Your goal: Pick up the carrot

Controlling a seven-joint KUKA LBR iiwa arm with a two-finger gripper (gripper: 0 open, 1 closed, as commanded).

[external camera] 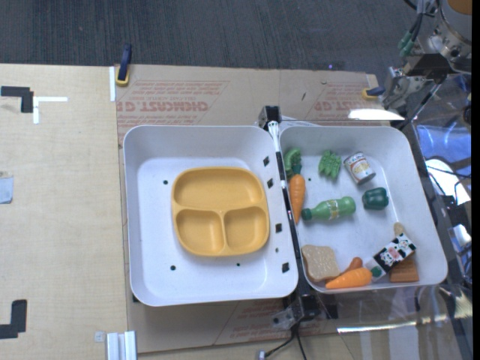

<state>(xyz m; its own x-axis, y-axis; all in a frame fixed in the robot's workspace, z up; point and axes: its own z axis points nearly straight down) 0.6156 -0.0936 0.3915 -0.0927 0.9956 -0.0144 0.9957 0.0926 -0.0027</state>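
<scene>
An orange carrot [297, 193] with a green leafy top lies along the left wall of the right bin [417, 172], pointing toward the front. A second orange carrot [349, 278] lies near that bin's front wall, beside a bread slice [320, 262]. My gripper [411, 81] hangs high at the top right, over the bin's far right corner, well away from both carrots and with nothing seen in it.
The right bin also holds a green bottle [330, 210], a small can [360, 167], a green pepper [375, 198], a leafy green [328, 163] and a cow-patterned carton [395, 253]. In the left bin [142, 223] sits a yellow divided plate [180, 190].
</scene>
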